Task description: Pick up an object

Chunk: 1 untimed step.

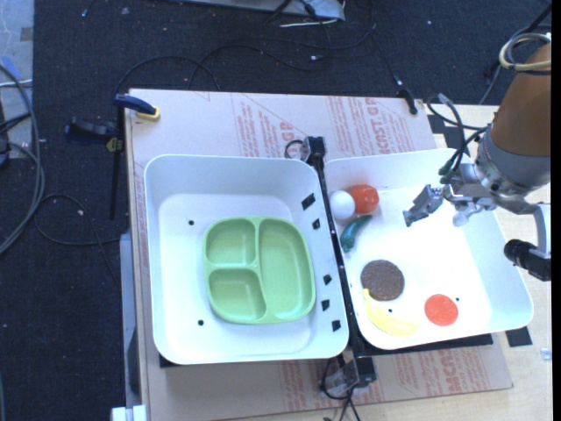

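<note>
The right bin holds several small things: a white ball and an orange-red ball at its upper left, a teal curved piece just below them, a brown disc, a yellow banana and a red disc near the front. My gripper hangs over the bin's upper middle, to the right of the orange-red ball, and nothing shows between its fingers. The arm's orange band is at the far right.
The left bin holds a light green divided tray. A black clip strip runs between the bins. Cardboard lies beneath both bins, with a blue and yellow clamp at its back left corner. Cables lie on the dark floor.
</note>
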### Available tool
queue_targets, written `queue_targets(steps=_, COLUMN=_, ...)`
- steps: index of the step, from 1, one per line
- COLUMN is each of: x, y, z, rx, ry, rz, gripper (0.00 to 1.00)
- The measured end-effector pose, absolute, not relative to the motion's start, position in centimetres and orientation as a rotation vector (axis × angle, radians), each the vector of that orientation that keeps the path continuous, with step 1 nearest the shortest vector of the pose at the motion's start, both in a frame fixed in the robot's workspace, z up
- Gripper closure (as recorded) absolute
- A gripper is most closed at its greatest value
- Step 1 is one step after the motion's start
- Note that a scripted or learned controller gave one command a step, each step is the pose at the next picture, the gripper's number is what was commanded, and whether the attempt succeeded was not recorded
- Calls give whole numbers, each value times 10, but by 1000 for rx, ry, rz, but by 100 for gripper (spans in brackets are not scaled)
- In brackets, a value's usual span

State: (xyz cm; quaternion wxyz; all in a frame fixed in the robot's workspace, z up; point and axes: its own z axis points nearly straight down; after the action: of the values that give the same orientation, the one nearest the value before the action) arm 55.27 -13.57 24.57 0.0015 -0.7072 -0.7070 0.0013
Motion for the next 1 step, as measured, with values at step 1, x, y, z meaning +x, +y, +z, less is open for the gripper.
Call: queue_targets(steps=1, x=554, y=-136, z=247, rx=-2221, ry=-2222, rz=0, gripper=0)
